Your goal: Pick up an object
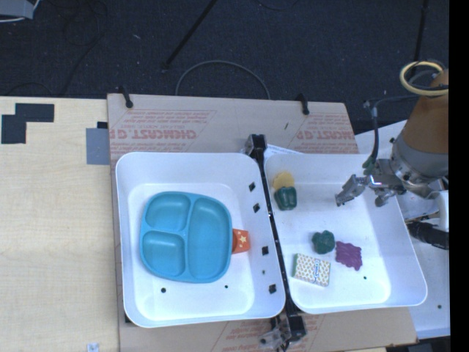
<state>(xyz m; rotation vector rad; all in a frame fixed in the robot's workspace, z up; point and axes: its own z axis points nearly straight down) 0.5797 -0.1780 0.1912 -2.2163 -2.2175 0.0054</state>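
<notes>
While the arm reaches in from the right, two white bins sit side by side on the bench. On the left, the left bin [132,196] holds a big blue plate [186,236] with three sections. Just beside the plate's right edge is a small orange block [241,240] with a yellow star on it, touching the plate or very close to it.

Next comes the black divider [267,226] where the two bins meet.

Past it, the right bin [396,284] holds the small things. Near its top left corner is a yellow toy [283,178], and a dark green pepper [286,198] sits right below it, touching it. Lower down, near the front, lies a little patterned box [312,270]. Just up and to the right of the box is a dark green lump [323,241], and close beside that is a purple thing [349,254].

At the far right, the gripper [364,192] hangs over the right side of the right bin, up above the purple thing and well apart from all the toys. Its two fingers are spread apart, and nothing is between them. Above it, the arm [425,134] is grey and orange.
</notes>
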